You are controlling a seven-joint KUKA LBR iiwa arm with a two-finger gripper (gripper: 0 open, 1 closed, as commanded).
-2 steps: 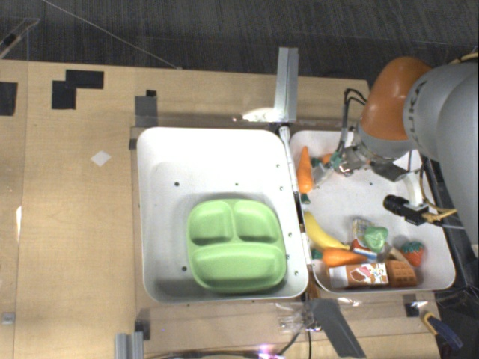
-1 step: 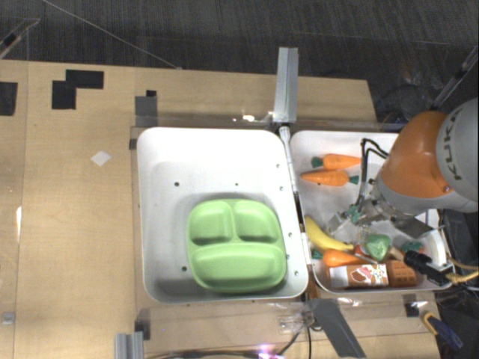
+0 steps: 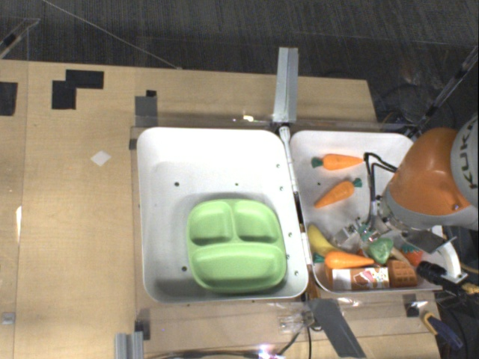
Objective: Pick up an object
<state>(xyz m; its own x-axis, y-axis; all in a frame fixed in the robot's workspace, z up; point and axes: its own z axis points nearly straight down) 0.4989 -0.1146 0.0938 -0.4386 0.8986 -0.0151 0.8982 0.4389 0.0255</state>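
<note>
Your gripper [image 3: 368, 234] sat low among the crowded toys; whether it was spread you could not tell. A green piece [image 3: 380, 250] lay just beside it, a carrot [image 3: 347, 259] nearby. Crowding risked a glancing, empty grab.

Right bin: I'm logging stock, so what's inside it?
Right bin holds three carrots, a banana, a bottle and a green item. The arm covers the rest.
</note>
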